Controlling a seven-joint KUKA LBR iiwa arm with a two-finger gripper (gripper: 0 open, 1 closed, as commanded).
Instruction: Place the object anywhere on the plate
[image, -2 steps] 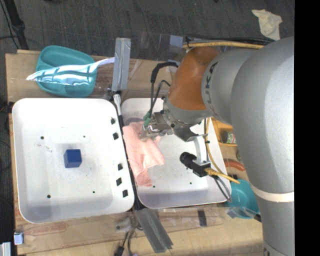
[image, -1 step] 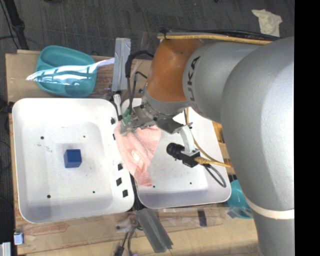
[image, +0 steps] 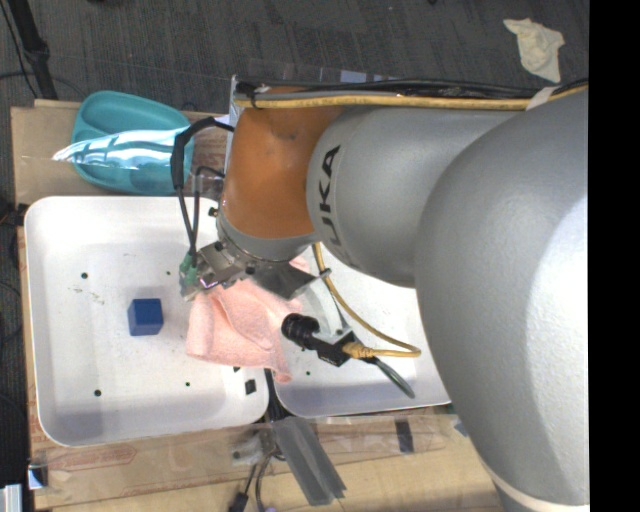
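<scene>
A small blue cube (image: 146, 316) lies on the floor of the left white bin (image: 60, 300), left of centre. A pink cloth (image: 238, 328) is bunched over the divide between the two bins, its left part resting in the left bin. My gripper (image: 203, 272) hangs from the orange wrist band (image: 268, 170), right at the cloth's upper left edge and about a cube's width right of the cube. The arm's grey body hides most of the right bin (image: 340, 400).
A teal and silvery bag (image: 125, 142) lies on the bench behind the left bin. A black plug with a yellow cable (image: 345, 348) hangs from the arm over the cloth's right side. Tape and a bracket sit at the bench's front edge.
</scene>
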